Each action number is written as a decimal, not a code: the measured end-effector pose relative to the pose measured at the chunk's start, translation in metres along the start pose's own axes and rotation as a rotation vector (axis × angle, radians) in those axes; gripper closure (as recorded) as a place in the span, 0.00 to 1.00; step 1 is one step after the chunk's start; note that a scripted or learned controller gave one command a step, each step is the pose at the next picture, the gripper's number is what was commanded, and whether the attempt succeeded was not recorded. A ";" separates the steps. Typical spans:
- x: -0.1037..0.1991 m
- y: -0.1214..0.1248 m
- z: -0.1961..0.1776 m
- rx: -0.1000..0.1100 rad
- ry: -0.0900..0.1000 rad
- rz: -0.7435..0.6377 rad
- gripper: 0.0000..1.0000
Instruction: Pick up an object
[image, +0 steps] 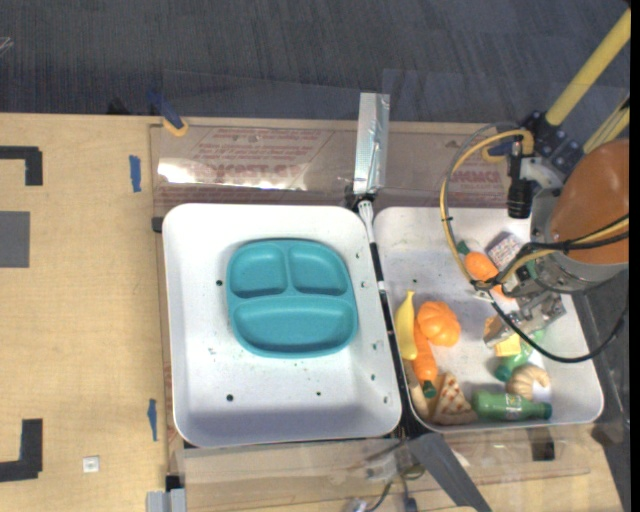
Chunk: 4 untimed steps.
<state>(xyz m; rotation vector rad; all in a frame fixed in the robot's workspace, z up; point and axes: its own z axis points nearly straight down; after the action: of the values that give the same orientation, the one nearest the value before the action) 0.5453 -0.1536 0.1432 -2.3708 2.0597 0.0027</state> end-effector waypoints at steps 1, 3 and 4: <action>-0.107 0.050 -0.042 0.004 -0.001 -0.279 1.00; 0.040 -0.011 0.056 0.008 0.004 -0.778 1.00; 0.074 -0.090 -0.052 0.009 0.009 -0.882 1.00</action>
<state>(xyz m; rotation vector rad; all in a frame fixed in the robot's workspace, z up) 0.6446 -0.2141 0.1951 -3.0217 0.8495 -0.0179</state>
